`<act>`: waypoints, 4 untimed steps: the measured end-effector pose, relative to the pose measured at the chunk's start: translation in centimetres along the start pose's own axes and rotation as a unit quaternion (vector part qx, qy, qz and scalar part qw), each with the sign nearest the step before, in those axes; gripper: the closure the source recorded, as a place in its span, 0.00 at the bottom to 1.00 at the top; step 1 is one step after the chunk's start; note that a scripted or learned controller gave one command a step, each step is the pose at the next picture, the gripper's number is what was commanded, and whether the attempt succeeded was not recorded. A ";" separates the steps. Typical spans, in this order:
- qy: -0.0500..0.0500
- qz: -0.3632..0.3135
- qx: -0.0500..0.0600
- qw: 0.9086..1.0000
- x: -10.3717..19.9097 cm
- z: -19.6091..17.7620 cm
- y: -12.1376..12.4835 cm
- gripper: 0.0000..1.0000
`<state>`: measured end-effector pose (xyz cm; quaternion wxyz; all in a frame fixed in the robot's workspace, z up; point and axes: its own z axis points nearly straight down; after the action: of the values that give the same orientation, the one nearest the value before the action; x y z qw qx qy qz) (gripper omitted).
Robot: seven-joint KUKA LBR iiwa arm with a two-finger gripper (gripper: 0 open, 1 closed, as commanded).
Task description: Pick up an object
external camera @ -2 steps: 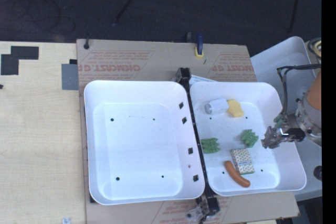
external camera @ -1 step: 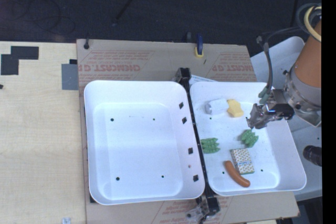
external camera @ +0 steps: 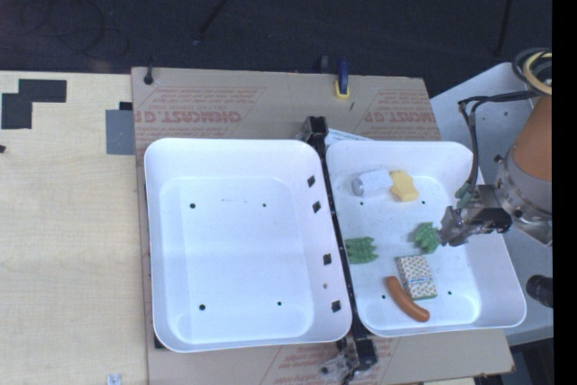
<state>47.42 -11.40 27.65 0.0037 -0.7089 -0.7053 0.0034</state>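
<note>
From the camera view, the arm is reaching in from the right and the tool (external camera: 448, 233) is hanging low over the right bin (external camera: 491, 307), just beside a small green object (external camera: 425, 236), probably lining up a grasp on it; how wide the tool is standing I cannot tell. The right bin is also holding a green leafy piece (external camera: 361, 250), a yellow piece (external camera: 404, 186), a grey-white piece (external camera: 369, 184), a patterned box (external camera: 416, 276) and an orange sausage shape (external camera: 407, 298). The left bin (external camera: 162, 230) is sitting alongside on the desk (external camera: 63, 239).
</note>
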 end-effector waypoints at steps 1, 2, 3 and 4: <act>0.002 -0.009 -0.006 1.000 12.3 -5.4 0.8 1.00; 0.000 -0.003 -0.007 1.000 12.4 -10.9 3.3 1.00; -0.001 -0.001 0.000 1.000 9.9 -5.0 -0.2 1.00; 0.000 -0.005 -0.006 1.000 13.7 -10.8 0.0 1.00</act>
<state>47.61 2.29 38.42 -0.0004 -0.7057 -0.7086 -0.0009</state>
